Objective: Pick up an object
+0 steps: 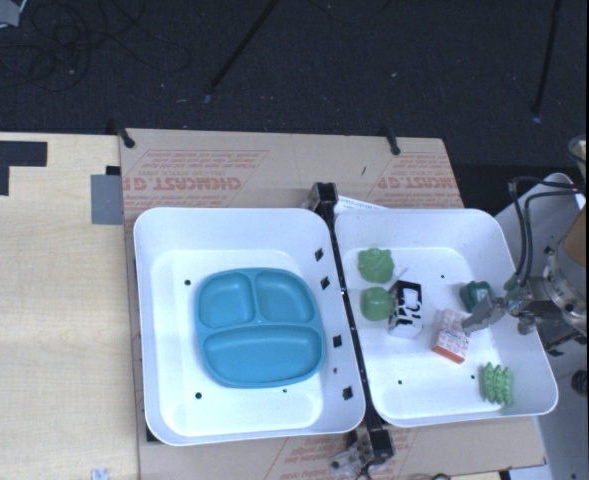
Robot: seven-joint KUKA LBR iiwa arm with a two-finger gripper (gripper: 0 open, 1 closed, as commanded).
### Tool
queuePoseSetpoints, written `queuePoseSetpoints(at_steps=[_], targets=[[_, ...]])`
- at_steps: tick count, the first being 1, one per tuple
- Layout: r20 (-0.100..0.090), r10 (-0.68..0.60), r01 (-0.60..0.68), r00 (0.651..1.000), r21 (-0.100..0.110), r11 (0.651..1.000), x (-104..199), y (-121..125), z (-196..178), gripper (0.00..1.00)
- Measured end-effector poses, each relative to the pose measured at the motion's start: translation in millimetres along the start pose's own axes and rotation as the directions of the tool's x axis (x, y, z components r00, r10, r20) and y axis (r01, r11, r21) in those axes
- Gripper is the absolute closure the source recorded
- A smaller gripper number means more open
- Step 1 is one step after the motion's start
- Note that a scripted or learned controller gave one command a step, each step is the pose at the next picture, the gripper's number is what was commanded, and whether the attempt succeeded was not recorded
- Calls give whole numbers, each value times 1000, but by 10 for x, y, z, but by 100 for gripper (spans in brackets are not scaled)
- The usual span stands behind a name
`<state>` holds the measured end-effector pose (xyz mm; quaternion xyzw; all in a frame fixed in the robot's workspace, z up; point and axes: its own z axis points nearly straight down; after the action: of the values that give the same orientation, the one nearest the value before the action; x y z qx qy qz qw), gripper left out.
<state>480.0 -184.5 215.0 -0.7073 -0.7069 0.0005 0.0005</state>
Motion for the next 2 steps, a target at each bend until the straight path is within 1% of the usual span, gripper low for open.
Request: queuePoseSetpoints(at_steps=[1,2], targets=[[0,-1,1,1000,1,1000,-7,1,-99,100],[2,-6,6,1000,-19,1000,743,-35,-2644,100]])
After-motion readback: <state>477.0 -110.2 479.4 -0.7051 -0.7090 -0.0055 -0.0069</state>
